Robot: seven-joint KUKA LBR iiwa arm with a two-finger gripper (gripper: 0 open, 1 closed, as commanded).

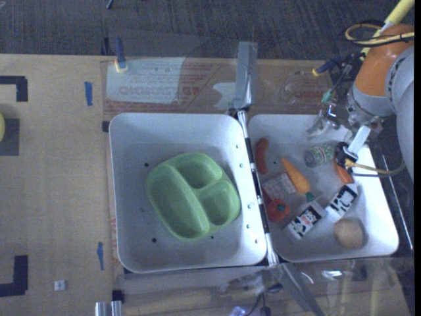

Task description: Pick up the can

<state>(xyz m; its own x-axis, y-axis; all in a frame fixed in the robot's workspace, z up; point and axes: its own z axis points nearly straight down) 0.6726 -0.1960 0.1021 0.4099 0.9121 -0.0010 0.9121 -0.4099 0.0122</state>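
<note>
The gripper (pixel 335 135) is hovering just beyond the can (pixel 319 155), apart from it; I cannot tell its grip state.

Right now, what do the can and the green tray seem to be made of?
The can looks like metal with a printed greenish label; its end seems pale and dull, though blur leaves this open. The green tray looks like moulded plastic, matte, with smooth rounded compartments.

The arm (pixel 401 84) is grey, with a rounded orange band (pixel 385 58) above the wrist. Yellow and dark cables (pixel 368 31) loop over that band, and thin coloured wires run beside the wrist. The hand (pixel 335 127) is pale grey metal with small dark parts.
</note>
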